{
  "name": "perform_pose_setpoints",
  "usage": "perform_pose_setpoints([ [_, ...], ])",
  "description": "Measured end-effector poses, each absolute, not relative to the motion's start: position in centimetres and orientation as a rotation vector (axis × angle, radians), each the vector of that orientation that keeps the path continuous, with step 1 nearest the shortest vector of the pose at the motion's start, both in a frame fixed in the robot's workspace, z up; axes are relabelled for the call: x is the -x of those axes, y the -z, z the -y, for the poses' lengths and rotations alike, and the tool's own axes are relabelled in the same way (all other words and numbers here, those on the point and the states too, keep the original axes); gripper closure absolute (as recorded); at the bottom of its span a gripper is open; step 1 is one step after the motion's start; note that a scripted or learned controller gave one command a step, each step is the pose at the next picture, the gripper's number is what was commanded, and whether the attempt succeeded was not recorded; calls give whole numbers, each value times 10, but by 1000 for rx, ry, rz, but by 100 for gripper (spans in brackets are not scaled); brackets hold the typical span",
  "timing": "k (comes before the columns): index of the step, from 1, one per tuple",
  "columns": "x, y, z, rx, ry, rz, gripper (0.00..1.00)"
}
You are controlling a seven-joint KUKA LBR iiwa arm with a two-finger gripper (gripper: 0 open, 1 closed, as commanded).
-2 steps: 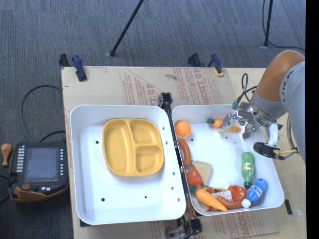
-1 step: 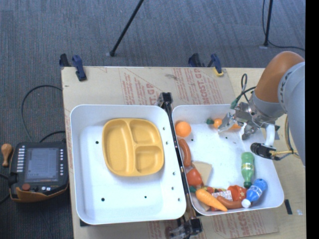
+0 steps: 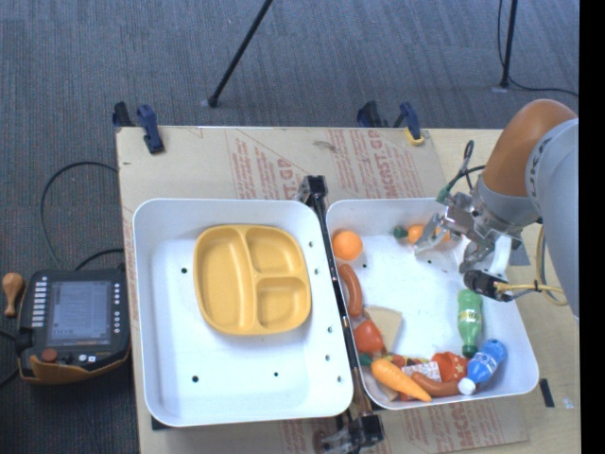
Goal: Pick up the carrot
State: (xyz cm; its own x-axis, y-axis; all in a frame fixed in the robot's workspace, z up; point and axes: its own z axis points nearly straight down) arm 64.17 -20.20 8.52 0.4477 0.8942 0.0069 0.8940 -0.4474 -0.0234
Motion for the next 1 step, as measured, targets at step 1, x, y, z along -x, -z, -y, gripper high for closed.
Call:
perform_pose_setpoints([
  [1, -640, -84, 201, 2759, -20, 1451, 0],
])
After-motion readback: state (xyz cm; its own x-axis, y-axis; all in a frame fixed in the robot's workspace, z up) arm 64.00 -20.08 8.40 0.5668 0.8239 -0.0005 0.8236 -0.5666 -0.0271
